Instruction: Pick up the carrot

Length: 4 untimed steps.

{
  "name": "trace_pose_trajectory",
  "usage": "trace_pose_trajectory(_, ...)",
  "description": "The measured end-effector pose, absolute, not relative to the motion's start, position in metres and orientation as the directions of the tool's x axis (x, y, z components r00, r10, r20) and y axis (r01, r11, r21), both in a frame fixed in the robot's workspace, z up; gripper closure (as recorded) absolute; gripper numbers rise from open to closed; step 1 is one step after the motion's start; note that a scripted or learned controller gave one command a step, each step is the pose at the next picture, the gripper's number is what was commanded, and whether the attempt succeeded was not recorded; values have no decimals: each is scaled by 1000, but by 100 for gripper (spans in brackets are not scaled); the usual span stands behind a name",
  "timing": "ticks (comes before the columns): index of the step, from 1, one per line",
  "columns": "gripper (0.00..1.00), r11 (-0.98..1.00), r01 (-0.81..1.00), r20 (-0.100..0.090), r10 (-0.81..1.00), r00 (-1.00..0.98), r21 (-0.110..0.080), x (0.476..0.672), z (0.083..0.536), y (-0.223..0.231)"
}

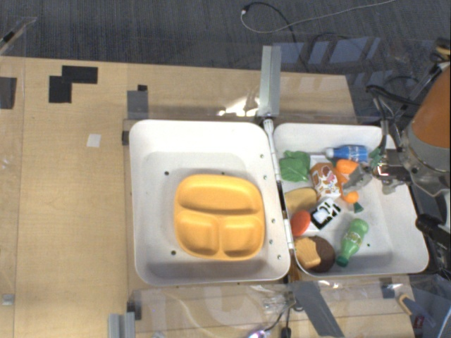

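Note:
The carrot [344, 167] is an orange piece in the right bin [402, 255], just below a blue bottle [350, 151]. A smaller orange bit [351, 198] shows a little lower; whether it belongs to the same carrot is unclear. My gripper [358, 179] reaches in from the right and sits low over the spot between these two orange parts, hiding what lies under it. The grey wrist and orange band [431, 122] are at the frame's right edge.
Crowded around the carrot are a green leafy item [294, 166], a red-and-white pack [324, 178], a tan piece [301, 198], a red ball [301, 222], a black-and-white object [325, 213], a green bottle [352, 239] and a brown round item [315, 253]. The left bin [151, 153] holds a yellow divided tray [218, 215].

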<state>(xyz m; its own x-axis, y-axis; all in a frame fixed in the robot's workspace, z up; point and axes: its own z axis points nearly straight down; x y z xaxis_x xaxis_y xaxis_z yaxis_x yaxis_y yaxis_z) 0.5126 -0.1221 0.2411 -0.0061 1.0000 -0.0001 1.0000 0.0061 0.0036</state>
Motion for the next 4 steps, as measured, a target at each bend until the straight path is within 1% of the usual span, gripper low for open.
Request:
trace_pose_trajectory(1, 0, 257, 966, -13, 966, -257, 23, 538, 126, -169)
trace_pose_trajectory(2, 0, 153, 988, -4, 988, -153, 10, 592, 89, -181)
trace_pose_trajectory(3, 100, 157, 988, -2, 988, -157, 16, 594, 101, -179)
trace_pose_trajectory(4, 100, 94, 996, -2, 996, -94, 7, 591, 219, -141)
